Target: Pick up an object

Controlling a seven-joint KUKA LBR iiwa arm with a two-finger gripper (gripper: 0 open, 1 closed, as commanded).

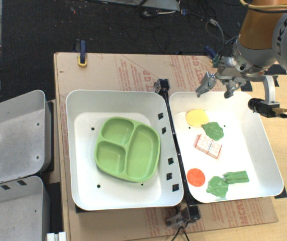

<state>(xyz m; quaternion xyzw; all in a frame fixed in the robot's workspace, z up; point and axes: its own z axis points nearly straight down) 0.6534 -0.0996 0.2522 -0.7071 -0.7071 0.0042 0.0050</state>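
- Green toy pieces (226, 182) are lying along the near edge of the right bin (264, 149), farthest from the fingers, with an orange disc (196, 176) just beside them.
- Spread apart and pinching nothing, the fingers (217, 87) are hanging over the far rim of that bin, pointing down; I judge the arm is staging there to choose a target.
- Just below the fingers, a yellow disc (197, 117) is sitting as the closest candidate, flat on the bin floor, which may make it hard to pinch.
- A little further out, a green leaf-shaped piece (213, 130) is touching a small red-and-white packet (208, 146); being crowded together, they are likely to shift if the fingers come down between them.
- Well off to the side of the fingers, a green divided plate (128, 148) is resting in the left bin (83, 109).
- Both bins are sitting side by side on the counter (133, 69), seemingly clipped at the seam so they are not sliding.
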